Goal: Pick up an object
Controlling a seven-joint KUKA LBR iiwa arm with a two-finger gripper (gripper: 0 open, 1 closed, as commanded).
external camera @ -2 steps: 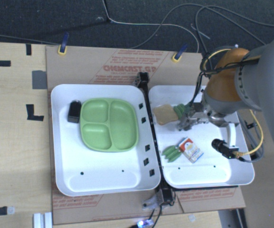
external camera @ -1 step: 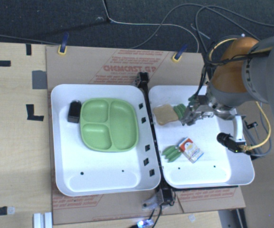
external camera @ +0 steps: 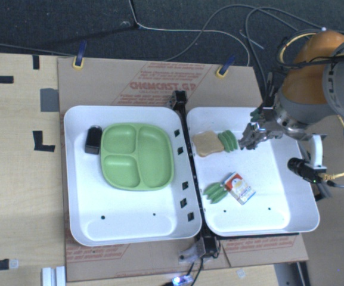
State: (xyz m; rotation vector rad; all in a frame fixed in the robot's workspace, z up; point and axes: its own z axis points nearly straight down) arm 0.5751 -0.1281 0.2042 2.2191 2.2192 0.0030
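In the right bin: the gripper is seen low over the right bin, just right of a green pickle-like piece that lies against a tan bread slice.
Jaw state: it cannot be told from this view whether the jaws stand apart or together; nothing is seen held between them.
Other candidates: a green bean pod and a small red-and-white carton are found nearer the front, touching or nearly so.
Left bin: a green divided plate and a small black block are kept in the left bin, well apart from the gripper.
Risk, crowding: the green piece may be pushed against the bread rather than gripped, since the two are touching.
Risk, offset: a descent made slightly to the right may close on bare floor.
Risk, double grasp: bread and green piece might be caught together and one dropped.
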